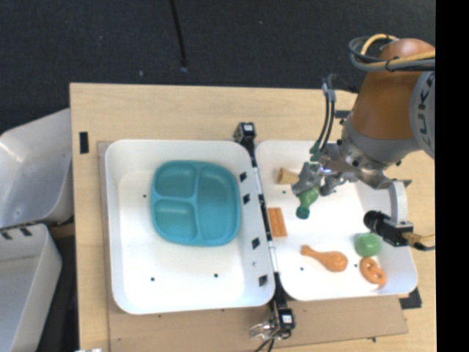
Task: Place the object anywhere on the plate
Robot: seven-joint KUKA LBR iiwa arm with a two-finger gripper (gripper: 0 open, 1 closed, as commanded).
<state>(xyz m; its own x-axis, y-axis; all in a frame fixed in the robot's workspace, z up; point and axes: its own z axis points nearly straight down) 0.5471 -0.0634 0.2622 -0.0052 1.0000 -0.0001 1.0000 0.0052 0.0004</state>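
Note:
A teal divided plate [196, 202] lies in the left white bin [132, 270]. My gripper [312, 188] hangs over the upper left part of the right bin [344, 288], reaching in from the right. Its fingers are shut on a small green object [304, 205], which hangs down from between them, tilted, just above the bin floor. The plate is well to the left of the gripper, across the divider between the bins.
The right bin also holds a tan piece [286, 174], an orange block [276, 222], an orange gourd-shaped toy [327, 258], a green ball [368, 243] and an orange pretzel shape [373, 271]. Black clips [258, 218] line the ridge between the bins.

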